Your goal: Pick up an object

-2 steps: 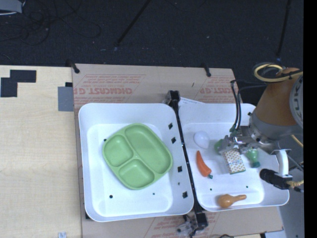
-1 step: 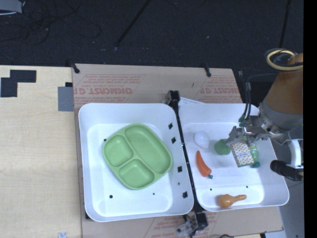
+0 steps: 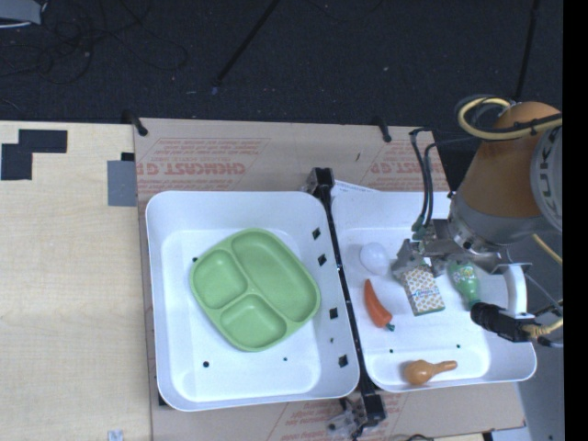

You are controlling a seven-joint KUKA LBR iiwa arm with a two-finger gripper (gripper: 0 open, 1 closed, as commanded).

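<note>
Looking down on two white bins, side by side on the bench.

Arm: the grey arm [image 3: 505, 177] with its orange band comes in from the right and hangs over the right bin [image 3: 395, 211]. Its big body hides the far right part of that bin.

Gripper: the gripper [image 3: 415, 257] sits low in the right bin, in among the toys. It is dark and small here, and the wrist covers most of it. How wide it is cannot be told, and nothing can be seen held in it.

Patterned box: a little box with dots [image 3: 424, 291] lies just below the gripper, tilted, touching or nearly touching it. Which one is hard to make out.

White ball: a pale round thing [image 3: 374, 258] lies just to the left of the gripper. It is white on white, so its edge is faint.

Orange carrot: a carrot-shaped toy [image 3: 377, 304] lies down and to the left of the gripper, near the wall between the bins.

Green thing: a small green thing [image 3: 467, 282] lies to the right of the gripper, partly under the arm. Its shape is not clear.

Tan gourd: a tan pear-shaped toy [image 3: 427, 370] lies well below the gripper, near the front rim.

Green plate: a green plate with three parts [image 3: 254, 288] lies in the left bin [image 3: 179, 232], well to the left of the gripper.
</note>
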